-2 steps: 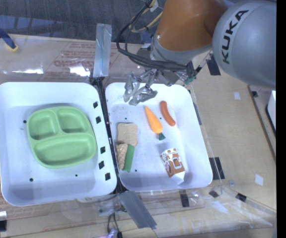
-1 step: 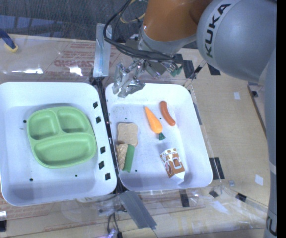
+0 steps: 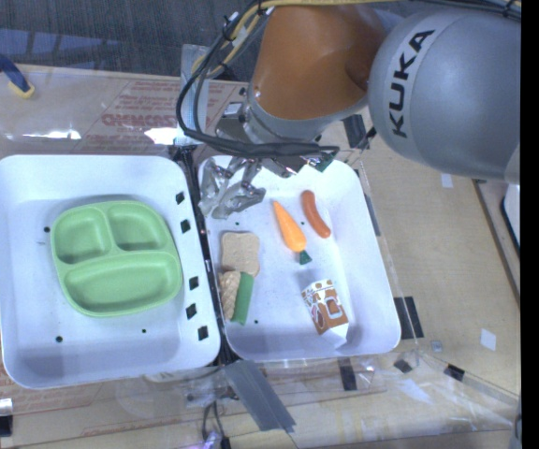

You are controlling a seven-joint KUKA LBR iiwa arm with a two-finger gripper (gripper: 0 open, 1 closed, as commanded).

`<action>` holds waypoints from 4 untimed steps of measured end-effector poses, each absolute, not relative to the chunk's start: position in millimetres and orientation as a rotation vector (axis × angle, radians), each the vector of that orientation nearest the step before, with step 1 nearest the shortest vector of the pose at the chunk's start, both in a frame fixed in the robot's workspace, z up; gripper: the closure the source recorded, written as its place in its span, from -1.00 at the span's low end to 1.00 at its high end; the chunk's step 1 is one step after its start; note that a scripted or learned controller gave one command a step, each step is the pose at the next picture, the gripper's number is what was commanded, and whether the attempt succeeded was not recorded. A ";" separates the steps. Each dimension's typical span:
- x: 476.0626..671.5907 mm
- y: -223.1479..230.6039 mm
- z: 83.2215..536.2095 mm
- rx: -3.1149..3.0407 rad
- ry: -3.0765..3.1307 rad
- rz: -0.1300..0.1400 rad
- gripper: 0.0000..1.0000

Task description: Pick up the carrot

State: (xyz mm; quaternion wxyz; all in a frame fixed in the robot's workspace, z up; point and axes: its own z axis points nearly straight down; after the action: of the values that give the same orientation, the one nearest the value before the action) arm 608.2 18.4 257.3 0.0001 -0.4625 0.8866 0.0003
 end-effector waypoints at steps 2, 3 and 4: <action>642.1 75.5 280.2 -2.171 2.264 -0.002 1.00; 656.8 102.6 278.4 -2.221 2.216 0.000 1.00; 628.7 125.9 283.1 -2.249 2.192 0.001 1.00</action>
State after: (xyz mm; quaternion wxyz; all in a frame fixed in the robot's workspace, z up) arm 628.7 125.9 283.1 0.0002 -0.7161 0.6980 0.0005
